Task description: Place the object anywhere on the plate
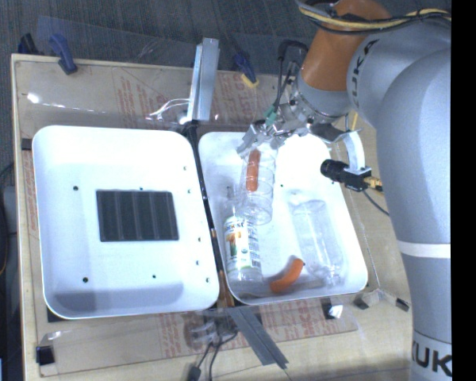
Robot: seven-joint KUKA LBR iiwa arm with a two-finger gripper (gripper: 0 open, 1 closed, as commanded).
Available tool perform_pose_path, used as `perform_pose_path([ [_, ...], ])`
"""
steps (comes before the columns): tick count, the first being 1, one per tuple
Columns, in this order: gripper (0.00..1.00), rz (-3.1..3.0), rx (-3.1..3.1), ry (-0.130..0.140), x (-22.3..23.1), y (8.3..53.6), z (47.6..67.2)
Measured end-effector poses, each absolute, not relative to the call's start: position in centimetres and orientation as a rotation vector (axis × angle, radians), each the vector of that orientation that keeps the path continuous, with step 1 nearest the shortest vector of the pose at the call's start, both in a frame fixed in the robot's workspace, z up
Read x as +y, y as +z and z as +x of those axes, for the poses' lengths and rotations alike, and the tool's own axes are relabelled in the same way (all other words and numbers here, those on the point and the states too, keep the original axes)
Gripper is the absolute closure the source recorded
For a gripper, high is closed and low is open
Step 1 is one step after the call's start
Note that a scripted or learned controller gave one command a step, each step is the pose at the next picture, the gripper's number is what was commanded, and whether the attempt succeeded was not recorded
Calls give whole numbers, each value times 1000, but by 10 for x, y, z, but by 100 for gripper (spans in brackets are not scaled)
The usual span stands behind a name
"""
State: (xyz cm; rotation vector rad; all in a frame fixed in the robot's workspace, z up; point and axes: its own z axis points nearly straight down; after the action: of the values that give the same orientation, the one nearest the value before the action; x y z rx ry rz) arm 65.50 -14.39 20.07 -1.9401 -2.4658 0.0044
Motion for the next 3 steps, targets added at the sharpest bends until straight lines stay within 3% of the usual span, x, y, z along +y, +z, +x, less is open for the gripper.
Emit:
perform_pose_path([
  [1,100,-1967,-2445,5,-56,219,579],
  [2,100,-1916,-2487,4,-16,282,620],
  [3,100,-1905,-2492,9,-15,291,620],
])
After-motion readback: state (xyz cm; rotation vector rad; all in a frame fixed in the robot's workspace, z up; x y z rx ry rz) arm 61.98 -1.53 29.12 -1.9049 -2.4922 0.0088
